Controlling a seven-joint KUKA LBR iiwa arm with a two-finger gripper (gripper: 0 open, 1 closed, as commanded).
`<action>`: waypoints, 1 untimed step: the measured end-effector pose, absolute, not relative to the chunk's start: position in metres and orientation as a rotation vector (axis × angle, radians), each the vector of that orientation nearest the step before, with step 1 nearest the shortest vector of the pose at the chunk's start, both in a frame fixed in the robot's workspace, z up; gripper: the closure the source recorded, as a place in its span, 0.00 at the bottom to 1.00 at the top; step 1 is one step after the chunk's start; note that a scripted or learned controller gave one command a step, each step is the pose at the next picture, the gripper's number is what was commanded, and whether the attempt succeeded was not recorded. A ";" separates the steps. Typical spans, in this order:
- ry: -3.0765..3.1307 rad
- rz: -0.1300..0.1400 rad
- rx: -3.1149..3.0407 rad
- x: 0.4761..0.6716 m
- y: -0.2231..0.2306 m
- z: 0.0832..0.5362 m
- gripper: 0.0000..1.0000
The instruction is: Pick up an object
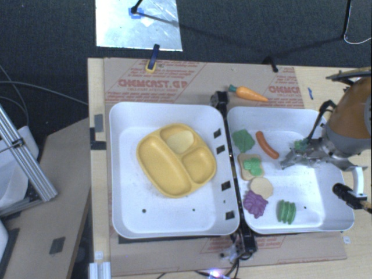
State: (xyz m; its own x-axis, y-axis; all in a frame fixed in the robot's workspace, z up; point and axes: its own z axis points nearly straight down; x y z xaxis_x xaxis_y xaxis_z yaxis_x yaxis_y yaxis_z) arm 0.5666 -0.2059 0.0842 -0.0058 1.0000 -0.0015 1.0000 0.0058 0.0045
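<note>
Dark carpet surrounds a pale bench (pixel 192 77) topped with a cardboard sheet printed in red letters that read roughly "CHEMCAST GP", once at upper left and again, partly cut off, at upper right. Two shallow white bins sit side by side on it, their inner rims touching along a row of black clips. In the left bin (pixel 125 214) a yellow divided plate (pixel 176 158) lies near the middle, with bare white floor open along the front and the left wall. At the right bin (pixel 331 214) toy food clusters against the left wall: a green leafy piece (pixel 243 139), a red sausage (pixel 267 145) just beside it, a tan slice with green on top (pixel 251 165), a pale round piece (pixel 261 186), purple grapes (pixel 254 203) and a green ridged piece (pixel 286 211) near the front. This bin's right half has open floor. An orange carrot (pixel 249 93) lies outside on the cardboard, just behind the right bin. From the right the grey and orange arm (pixel 351 121) reaches over the right bin, and its claw (pixel 293 156) sits low, just right of the sausage and apart from it. A small green item seems to sit at the fingers, but whether the claw is clenched on it or released cannot be told. A shiny metal sheet (pixel 138 17) lies on the carpet beyond the bench.
</note>
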 end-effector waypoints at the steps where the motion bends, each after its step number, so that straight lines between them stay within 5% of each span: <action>1: 2.222 0.005 2.213 0.566 -0.206 0.096 1.00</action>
